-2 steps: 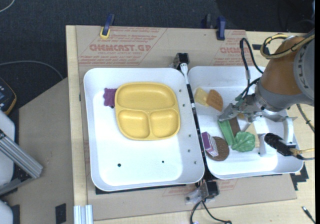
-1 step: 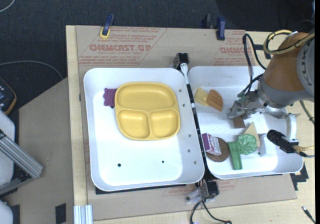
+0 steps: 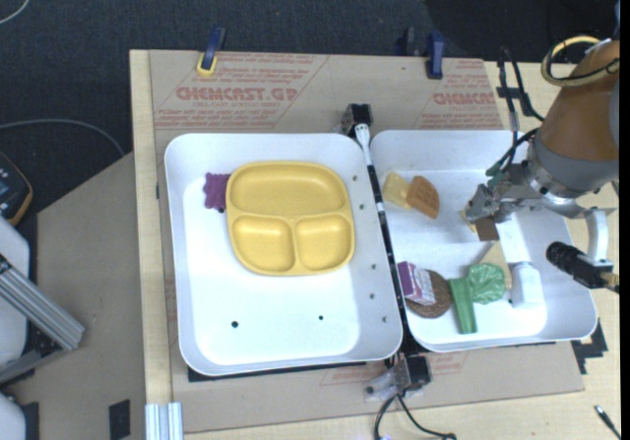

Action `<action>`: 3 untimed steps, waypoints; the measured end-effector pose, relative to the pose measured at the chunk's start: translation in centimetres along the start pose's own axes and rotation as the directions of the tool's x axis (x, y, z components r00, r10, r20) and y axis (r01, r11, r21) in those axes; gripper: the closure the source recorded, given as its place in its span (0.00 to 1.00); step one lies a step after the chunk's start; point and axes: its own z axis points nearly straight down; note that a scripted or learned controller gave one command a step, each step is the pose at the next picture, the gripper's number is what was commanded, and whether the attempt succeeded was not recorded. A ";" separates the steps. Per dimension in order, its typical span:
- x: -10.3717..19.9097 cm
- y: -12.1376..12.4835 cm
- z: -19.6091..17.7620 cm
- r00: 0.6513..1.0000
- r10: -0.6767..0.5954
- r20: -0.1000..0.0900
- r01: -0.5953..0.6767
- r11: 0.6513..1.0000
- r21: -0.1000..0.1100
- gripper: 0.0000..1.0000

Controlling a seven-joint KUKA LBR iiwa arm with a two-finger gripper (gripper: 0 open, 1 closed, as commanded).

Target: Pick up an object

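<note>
White plastic forms two shallow bins side by side on a cardboard-covered bench. The left bin (image 3: 197, 231) holds a yellow divided plate (image 3: 290, 215) with a purple item (image 3: 215, 190) touching its 9 o'clock edge. The right bin (image 3: 433, 148) holds the candidates for picking: a bread-like piece (image 3: 413, 194) toward 10 o'clock of that bin, a brown-and-purple piece (image 3: 425, 290) at 7 o'clock, a green broccoli-like toy (image 3: 476, 292) at 6 o'clock, and a white block (image 3: 525, 282) just beside the toy at its 3 o'clock. The gripper (image 3: 489, 208) hangs over the bin's 2 o'clock region on the grey arm entering from 3 o'clock; whether its jaws are apart or closed cannot be told, and nothing is seen between them. A small brown shape lies directly under it, possibly an object or part of the tool. Judged from this layout, the green toy lies at 6 o'clock from the gripper, its long axis running roughly 12 to 6; the bread-like piece lies at 9 o'clock, near.
</note>
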 end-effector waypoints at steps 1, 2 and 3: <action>-0.4 0.1 -6.3 1.000 -0.002 0.001 0.002 1.000 -0.004 1.00; -0.4 0.2 -8.5 1.000 -0.003 0.000 0.003 1.000 -0.001 1.00; 4.9 0.4 -7.5 1.000 -0.004 -0.003 0.004 1.000 0.005 1.00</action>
